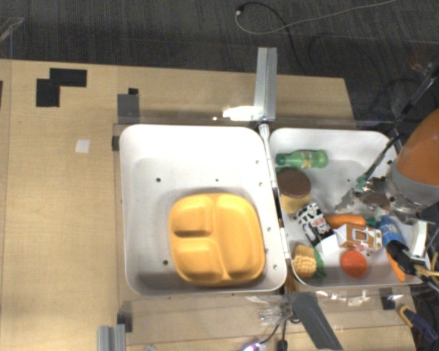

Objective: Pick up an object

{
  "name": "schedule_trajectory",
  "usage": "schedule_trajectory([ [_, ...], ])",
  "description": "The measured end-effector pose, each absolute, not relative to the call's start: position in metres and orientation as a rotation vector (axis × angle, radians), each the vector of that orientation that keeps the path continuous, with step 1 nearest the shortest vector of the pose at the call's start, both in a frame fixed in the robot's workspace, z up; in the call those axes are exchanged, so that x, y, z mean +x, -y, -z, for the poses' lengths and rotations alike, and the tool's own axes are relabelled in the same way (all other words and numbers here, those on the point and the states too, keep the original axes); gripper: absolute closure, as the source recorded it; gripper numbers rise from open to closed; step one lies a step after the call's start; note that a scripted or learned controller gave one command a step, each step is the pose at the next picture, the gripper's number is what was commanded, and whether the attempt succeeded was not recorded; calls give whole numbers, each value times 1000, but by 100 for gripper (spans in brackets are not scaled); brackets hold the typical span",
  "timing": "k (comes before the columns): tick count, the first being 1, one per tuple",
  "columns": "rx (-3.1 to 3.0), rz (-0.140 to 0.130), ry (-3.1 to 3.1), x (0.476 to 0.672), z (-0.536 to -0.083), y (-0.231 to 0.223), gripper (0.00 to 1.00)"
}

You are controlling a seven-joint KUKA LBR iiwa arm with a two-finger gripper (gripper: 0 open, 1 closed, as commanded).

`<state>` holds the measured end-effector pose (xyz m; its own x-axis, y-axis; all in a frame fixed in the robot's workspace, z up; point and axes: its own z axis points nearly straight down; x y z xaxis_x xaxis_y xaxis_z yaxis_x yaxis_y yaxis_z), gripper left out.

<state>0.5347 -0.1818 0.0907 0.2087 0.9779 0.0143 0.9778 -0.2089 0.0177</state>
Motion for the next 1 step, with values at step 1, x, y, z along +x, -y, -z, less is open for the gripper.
schedule_trajectory([
  [1, 2535, -45, -1858, 505, -92, 184, 0],
])
